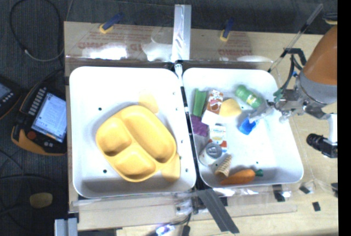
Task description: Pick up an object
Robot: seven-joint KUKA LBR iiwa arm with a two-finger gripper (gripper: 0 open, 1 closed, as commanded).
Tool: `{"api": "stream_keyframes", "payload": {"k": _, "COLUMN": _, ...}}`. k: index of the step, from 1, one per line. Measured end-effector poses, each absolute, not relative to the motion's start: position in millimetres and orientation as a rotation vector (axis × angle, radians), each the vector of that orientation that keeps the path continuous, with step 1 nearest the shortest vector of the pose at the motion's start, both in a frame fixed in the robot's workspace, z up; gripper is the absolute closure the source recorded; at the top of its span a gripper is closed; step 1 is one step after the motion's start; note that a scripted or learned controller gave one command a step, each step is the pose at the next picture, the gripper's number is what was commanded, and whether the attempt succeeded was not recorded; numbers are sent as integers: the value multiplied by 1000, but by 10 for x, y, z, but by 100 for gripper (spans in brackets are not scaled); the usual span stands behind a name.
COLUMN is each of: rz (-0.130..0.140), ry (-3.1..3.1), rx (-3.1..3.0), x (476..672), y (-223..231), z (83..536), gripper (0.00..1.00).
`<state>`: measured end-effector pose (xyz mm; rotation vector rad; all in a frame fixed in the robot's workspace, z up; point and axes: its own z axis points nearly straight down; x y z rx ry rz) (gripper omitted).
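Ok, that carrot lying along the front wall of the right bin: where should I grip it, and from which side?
Grip the carrot across its thick orange middle, coming straight down. It lies flat, lengthwise along the right bin's near wall, green top pointing right. The wall and a ridged tan cone crowd its left end, so closing across the width, nearer the green end, is probably safest.

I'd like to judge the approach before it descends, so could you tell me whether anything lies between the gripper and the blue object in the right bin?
Nothing visible does. The gripper sits at the right bin's upper right, and the blue object lies just beside it to the lower left, over bare white floor. The green bottle lies close above that path, not across it.
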<state>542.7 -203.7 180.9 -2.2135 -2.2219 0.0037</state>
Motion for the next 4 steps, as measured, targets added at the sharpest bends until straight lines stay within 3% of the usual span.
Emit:
{"api": "stream_keyframes", "payload": {"k": 1, "rz": 6, "ry": -2222, "rx": -2207, "x": 5437, "y": -2020, "z": 1870, "gripper": 100}}
{"api": "stream_keyframes", "payload": {"k": 2, "rz": 5, "ry": -2326, "rx": -2105, "x": 5357, "y": -1404, "z": 1538, "gripper": 100}}
{"api": "stream_keyframes", "payload": {"k": 3, "rz": -14, "ry": -2152, "rx": -2295, "x": 4892, "y": -1989, "z": 904, "gripper": 100}}
{"api": "stream_keyframes", "payload": {"k": 4, "rz": 5, "ry": -2178, "rx": -2260, "x": 4847, "y": -2007, "z": 1846, "gripper": 100}}
